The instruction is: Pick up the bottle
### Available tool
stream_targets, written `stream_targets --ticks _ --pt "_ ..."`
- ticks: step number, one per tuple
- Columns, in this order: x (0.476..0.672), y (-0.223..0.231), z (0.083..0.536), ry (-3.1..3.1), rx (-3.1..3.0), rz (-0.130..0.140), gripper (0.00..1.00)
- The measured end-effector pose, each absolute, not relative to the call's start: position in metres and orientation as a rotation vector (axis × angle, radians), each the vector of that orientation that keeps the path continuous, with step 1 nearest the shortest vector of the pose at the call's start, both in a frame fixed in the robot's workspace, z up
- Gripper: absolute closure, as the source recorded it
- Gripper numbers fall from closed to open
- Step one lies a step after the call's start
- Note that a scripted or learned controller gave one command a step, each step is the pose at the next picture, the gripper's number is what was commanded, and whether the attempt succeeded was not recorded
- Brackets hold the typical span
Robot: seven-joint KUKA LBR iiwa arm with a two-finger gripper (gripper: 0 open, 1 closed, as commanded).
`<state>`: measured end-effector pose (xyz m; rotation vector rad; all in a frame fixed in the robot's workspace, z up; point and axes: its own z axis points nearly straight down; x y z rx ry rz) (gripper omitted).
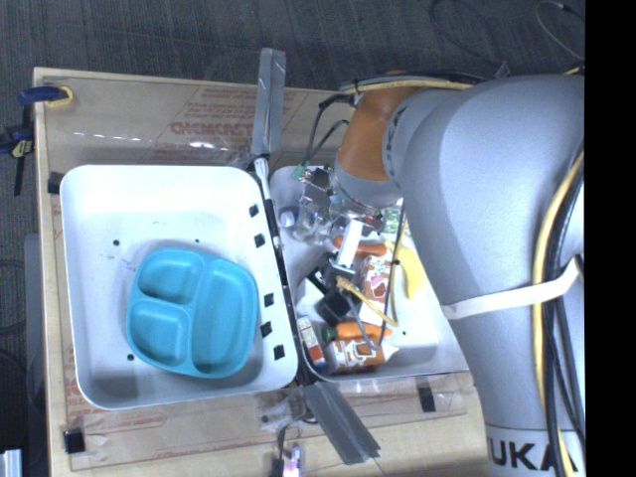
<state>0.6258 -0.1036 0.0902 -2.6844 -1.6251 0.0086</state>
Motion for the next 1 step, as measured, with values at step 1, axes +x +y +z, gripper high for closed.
stream_targets --ticks 1 --pt "0.6255 -0.1035 0.0998 -1.628 -2.68 0.012 1.0"
